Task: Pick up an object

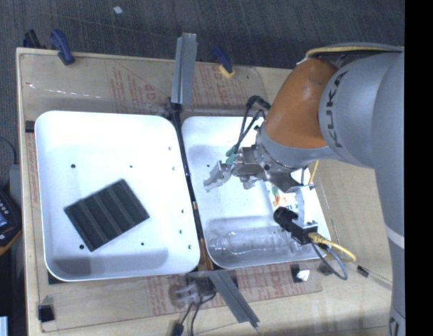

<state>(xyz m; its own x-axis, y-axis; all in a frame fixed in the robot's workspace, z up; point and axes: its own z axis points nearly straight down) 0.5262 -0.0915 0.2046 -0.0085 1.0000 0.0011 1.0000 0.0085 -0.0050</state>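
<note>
Pincer hangs over the middle of the right bin; whether it is open or closed cannot be told. Clear plastic bottle lies below it along the bin's near wall, long axis running left to right, apart from the pincer.

The grey arm at the right of the frame bears the letters "KU" in dark print on its casing, running sideways just beside the orange band; the remaining letters curve out of sight. Faint reddish print covers the table around the bins, too pale and small to read.
</note>
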